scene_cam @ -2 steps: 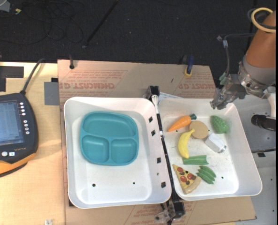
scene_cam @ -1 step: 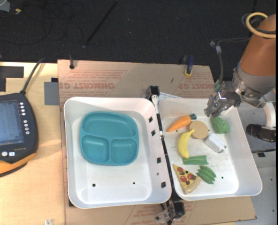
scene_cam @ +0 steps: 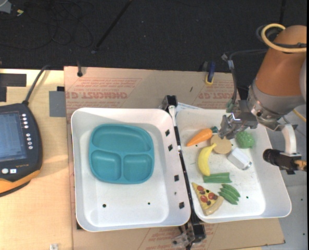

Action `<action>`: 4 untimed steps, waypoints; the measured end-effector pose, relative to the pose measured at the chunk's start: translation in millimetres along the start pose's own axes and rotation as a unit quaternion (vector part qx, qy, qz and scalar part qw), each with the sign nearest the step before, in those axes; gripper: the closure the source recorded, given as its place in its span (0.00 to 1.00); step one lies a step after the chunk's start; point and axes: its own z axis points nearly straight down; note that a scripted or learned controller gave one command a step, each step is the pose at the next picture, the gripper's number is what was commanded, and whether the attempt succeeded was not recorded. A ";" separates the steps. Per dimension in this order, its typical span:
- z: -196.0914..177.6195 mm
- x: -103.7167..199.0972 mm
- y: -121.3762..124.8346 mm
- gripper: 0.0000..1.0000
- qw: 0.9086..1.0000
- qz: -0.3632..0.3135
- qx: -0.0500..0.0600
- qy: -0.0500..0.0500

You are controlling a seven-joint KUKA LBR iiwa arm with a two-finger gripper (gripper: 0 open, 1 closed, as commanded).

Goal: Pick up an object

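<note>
The claw [scene_cam: 230, 126] is lowered over a beige piece [scene_cam: 222, 147] in the right bin [scene_cam: 279, 204]; its grip cannot be told, and nothing is seen lifted.

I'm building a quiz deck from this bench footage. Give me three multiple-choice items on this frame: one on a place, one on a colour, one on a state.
1. Where does the divided plate lie?
A. in the left bin
B. in the right bin
C. on the cardboard

2. What colour is the carrot?
A. green
B. orange
C. white

3. How does the gripper stand to the toy food?
A. parked over the left bin
B. low over the right bin, above the tan piece beside the banana
C. raised clear of both bins

Answers:
1 A, the teal plate rests on the left bin.
2 B, it is orange with a green tip.
3 B, it hangs in the right bin by the banana.
</note>
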 end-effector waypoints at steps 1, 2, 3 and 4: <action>9.6 41.7 -3.8 1.00 1.000 0.000 0.000 0.000; -9.3 86.0 -46.2 1.00 1.000 0.000 0.000 0.000; -2.0 133.5 -48.4 1.00 1.000 -0.001 0.000 0.000; -2.3 131.6 -48.2 0.00 1.000 0.001 0.000 -0.001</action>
